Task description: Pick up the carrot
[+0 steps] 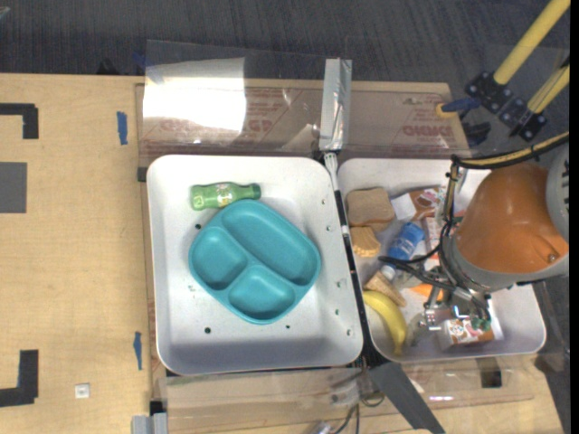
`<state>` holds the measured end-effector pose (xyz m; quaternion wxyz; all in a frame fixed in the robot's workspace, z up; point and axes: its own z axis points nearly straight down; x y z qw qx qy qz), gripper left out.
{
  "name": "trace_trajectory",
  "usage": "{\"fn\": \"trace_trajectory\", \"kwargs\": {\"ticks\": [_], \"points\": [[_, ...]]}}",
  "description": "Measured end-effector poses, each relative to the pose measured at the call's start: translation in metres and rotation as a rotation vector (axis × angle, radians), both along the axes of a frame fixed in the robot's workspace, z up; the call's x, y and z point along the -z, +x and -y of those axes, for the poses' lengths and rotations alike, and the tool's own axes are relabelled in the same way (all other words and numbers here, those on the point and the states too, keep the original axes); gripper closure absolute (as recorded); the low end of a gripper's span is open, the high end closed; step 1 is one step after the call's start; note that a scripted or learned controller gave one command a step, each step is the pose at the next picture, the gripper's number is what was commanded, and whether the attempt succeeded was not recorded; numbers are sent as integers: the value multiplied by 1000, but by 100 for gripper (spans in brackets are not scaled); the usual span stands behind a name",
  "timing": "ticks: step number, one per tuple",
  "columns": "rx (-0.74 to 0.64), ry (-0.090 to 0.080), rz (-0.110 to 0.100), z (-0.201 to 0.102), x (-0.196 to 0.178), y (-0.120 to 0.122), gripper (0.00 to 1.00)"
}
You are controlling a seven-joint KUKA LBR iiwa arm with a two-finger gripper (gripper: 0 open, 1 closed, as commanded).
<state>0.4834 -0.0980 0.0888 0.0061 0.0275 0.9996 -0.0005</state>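
In the right bin (525, 328), a small orange piece of the carrot (419, 289) shows among the clutter, just right of the banana (389, 316). Most of the carrot is hidden under the arm's wrist. My gripper (445, 306) hangs low in this bin, directly beside and partly over the carrot, below the big orange band (507, 229) of the arm. Cables and the wrist body cover the spot where the gripper meets the carrot, so contact cannot be judged.
The right bin also holds bread slices (369, 206), a blue packet (407, 240), a brown snack pack (423, 202) and a small carton (470, 331). The left bin (172, 333) holds a teal divided plate (255, 259) and a green bottle (223, 193).
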Motion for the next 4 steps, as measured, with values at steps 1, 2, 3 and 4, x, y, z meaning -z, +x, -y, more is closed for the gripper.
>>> {"fn": "trace_trajectory", "kwargs": {"ticks": [1, 2, 3, 4], "points": [[-1, -2, 11, 0, -12, 3, 100], [-265, -2, -4, 29, -25, 32, 100], [-202, -4, -4, 106, -54, 39, 100], [-205, -1, -6, 103, -53, 39, 0]]}}
